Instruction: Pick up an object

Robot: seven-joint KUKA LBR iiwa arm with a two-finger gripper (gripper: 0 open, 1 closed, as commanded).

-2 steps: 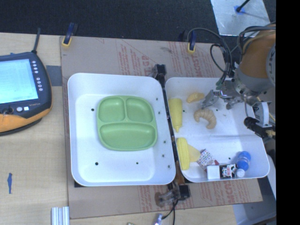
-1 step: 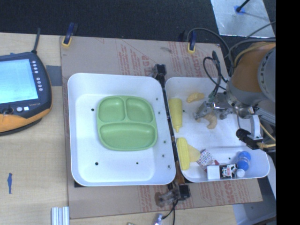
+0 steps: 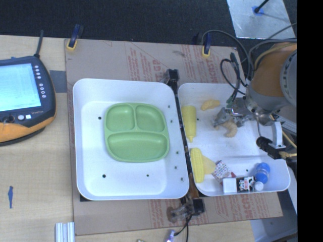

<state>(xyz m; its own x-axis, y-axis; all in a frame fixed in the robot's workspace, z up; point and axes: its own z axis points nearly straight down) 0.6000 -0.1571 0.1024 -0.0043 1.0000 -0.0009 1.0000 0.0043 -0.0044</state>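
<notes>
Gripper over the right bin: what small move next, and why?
Probably a short straight descent. The gripper sits low in the right bin, just above a small tan piece, which lies apart from the corn cobs at the bin's left wall. Whether anything is already held is not clear.

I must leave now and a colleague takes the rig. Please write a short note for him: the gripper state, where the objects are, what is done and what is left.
Gripper: low in the right bin, just beside a small tan piece; no object seen between its fingers.
Right bin: two corn cobs along the left wall, a yellow piece near the top, a wrapper, a small box and a blue-capped bottle at the front.
Left bin: green divided plate.
Done: nothing lifted.
Left: grasp one object and raise it.
</notes>
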